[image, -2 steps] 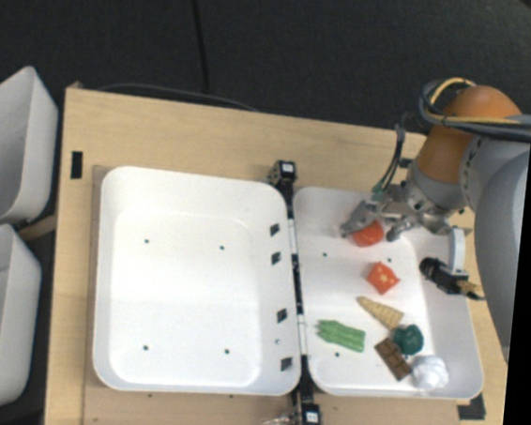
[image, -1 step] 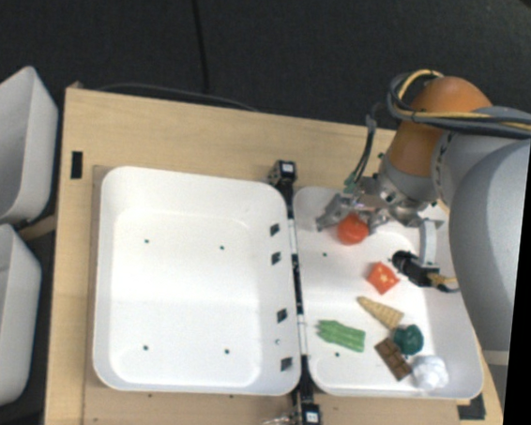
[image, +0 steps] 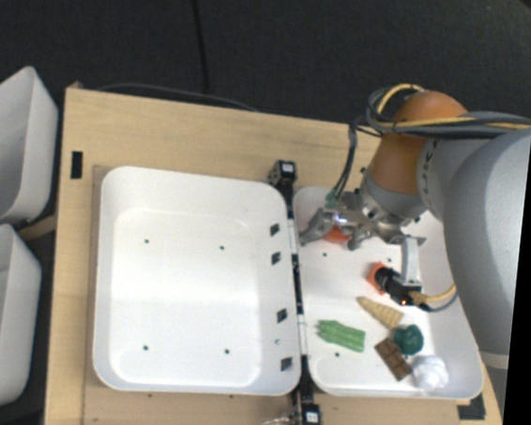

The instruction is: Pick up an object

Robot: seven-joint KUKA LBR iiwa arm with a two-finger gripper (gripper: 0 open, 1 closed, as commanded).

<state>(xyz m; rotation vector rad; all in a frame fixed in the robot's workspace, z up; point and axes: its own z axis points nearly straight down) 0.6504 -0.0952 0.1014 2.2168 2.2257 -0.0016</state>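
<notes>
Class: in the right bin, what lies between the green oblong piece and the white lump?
In the camera view, a brown block lies between the green piece and the white lump.

My pincer hangs over the right bin's far corner; a green piece and cone lie nearer its front.

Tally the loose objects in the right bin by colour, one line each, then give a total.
Green: 2, the long green piece and the dark green lump
Tan: 1, the cone
Brown: 1, the brown block
White: 1, the white lump
Red-orange: 1, the red-orange piece
Total: 6
</notes>
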